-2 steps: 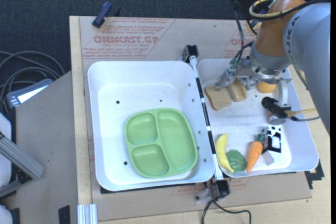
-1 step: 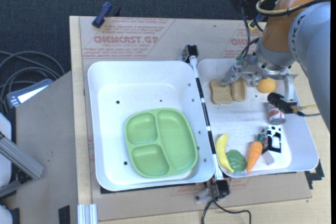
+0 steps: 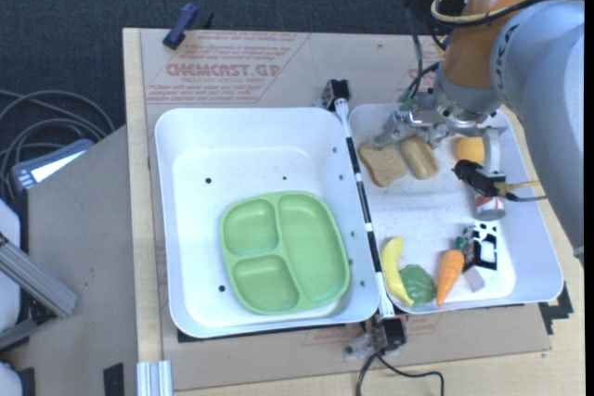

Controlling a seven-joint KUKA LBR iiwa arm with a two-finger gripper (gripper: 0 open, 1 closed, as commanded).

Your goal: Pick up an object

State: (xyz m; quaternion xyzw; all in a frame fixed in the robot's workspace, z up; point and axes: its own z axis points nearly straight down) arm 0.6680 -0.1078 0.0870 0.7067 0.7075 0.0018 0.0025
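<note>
My gripper (image 3: 406, 127) hangs low over the far left part of the right bin (image 3: 529, 287). Right under it lie a tan slice of bread (image 3: 380, 166) and a brown bread roll (image 3: 420, 159), side by side; whether the gripper touches either one I cannot tell. A yellow-orange piece (image 3: 471, 148) sits just right of the roll, partly hidden by the wrist. Near the front of that bin lie a yellow banana (image 3: 393, 262), a green leafy piece (image 3: 418, 283), an orange carrot (image 3: 449, 274) and a small black and white object (image 3: 485, 248).
The left bin (image 3: 186, 144) holds a green divided plate (image 3: 283, 250) toward its front. A black divider rail (image 3: 357, 190) runs between the bins. A blue object (image 3: 180, 26) lies on the bench's far left corner, outside the bins.
</note>
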